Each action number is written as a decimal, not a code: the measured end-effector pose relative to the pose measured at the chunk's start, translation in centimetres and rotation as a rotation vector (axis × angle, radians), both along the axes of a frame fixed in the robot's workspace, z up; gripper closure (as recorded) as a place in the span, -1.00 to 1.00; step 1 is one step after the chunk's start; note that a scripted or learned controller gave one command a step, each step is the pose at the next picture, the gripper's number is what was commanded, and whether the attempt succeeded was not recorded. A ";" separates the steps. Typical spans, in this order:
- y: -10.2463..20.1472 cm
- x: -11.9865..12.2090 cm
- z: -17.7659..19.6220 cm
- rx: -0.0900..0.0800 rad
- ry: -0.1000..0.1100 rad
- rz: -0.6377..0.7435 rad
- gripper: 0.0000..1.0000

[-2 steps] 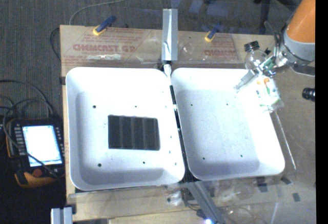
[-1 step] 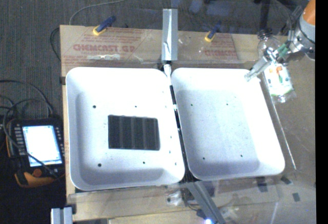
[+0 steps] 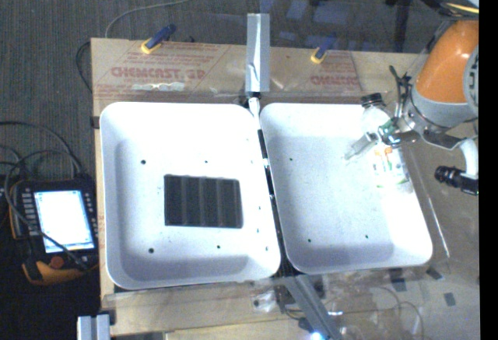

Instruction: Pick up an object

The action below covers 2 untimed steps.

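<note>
At the far left, off the tabletop point(image 3: 109, 54), a handheld pendant with a bright white screen point(image 3: 58, 220) lies on the dark floor. The left shallow white bin point(image 3: 117, 175) holds a flat, dark, ribbed rectangular block point(image 3: 202, 201), lying flat near the middle of its floor, the only obvious thing to pick. The right shallow white bin point(image 3: 311, 253) shows bare floor apart from something pale and indistinct near its right wall. The tool point(image 3: 373, 136) hangs over that bin's upper right corner, well apart from the block; I cannot tell its opening or whether it grips anything. A descent here would likely close on nothing, or scrape the wall.
</note>
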<state>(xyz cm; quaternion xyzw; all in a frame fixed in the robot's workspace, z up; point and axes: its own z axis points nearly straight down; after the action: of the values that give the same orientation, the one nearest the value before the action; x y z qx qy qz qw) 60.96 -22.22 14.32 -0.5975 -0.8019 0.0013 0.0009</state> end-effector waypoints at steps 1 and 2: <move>0.7 3.2 -4.8 0.008 -0.006 0.111 -1.00; 1.0 3.3 -3.9 0.009 -0.008 0.113 1.00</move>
<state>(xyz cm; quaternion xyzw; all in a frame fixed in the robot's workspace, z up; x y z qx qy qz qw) 64.24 -21.27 10.47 -0.5513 -0.8343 -0.0044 0.0004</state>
